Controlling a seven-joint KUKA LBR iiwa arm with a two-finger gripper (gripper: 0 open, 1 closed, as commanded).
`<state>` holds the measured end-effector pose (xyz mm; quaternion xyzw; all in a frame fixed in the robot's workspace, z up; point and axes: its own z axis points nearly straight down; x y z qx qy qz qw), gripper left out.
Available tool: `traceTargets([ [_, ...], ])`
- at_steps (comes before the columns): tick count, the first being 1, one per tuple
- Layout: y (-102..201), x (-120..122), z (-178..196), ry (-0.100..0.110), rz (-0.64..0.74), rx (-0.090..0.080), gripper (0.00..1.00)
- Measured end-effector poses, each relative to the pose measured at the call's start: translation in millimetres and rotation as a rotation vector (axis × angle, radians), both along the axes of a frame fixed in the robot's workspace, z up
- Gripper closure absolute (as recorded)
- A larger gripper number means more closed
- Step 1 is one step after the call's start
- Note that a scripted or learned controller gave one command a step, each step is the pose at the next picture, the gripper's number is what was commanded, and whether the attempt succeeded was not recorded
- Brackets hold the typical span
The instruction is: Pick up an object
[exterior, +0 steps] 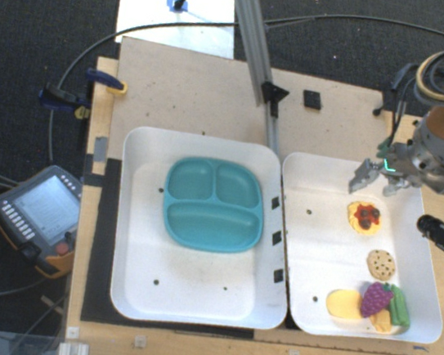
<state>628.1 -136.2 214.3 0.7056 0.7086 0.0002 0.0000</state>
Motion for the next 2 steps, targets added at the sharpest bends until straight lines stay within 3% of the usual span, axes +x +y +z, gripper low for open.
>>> traceTargets([
  [1,0,0,1,-0.002,0.0,0.0,0.0],
  [2,4,-5,-60,0.004,-0.002,0.0,0.0],
])
